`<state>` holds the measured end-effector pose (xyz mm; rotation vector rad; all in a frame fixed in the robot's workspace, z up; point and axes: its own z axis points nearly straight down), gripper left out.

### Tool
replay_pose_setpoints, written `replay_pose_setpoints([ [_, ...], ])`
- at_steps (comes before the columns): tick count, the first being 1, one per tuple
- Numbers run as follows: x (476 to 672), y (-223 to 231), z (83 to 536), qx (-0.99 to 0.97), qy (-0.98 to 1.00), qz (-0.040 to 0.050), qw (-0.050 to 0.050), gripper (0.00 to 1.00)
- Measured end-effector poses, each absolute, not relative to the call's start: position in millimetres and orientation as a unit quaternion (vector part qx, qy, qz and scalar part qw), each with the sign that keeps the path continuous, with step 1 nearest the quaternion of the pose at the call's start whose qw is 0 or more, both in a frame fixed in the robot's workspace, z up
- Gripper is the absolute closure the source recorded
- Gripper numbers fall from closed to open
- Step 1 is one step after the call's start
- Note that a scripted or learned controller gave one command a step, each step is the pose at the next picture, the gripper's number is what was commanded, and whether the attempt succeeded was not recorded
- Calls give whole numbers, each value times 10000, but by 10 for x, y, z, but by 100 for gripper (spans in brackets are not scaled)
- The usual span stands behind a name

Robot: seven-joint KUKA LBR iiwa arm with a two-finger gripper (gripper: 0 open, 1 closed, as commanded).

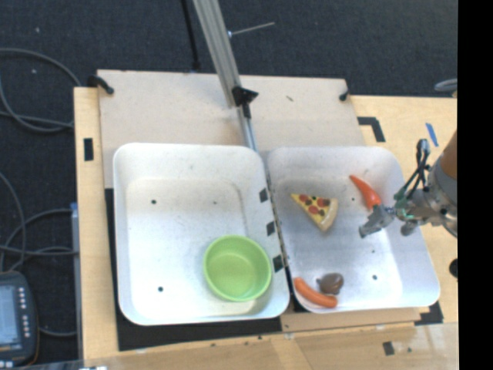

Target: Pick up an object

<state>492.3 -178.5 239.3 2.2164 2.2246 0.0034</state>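
In the right bin [389,264] lie a pizza slice [317,209] near the middle, a red-orange pepper [365,190] towards the back right, and an orange sausage [314,293] beside a small brown lump [331,283] at the front edge. My gripper [375,223] reaches in from the right and hangs low over the bin floor, just in front of the pepper and to the right of the pizza slice. I see nothing held in it. A green bowl [237,267] stands in the front right corner of the left bin [169,199].
An aluminium post [219,45] rises from the bench behind the gap between the bins. Cables [420,168] trail along the wrist at the right bin's rim. The bench edge lies close in front of both bins.
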Motion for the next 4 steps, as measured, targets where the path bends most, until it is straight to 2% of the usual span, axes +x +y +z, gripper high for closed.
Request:
replay_pose_setpoints([
  [1,4923,-1787,2394,7063,7080,11,6,0],
  [2,4994,-1867,1861,7075,7067,-17,-7,0],
  [4,4984,-1902,997,7077,7065,-7,14,0],
])
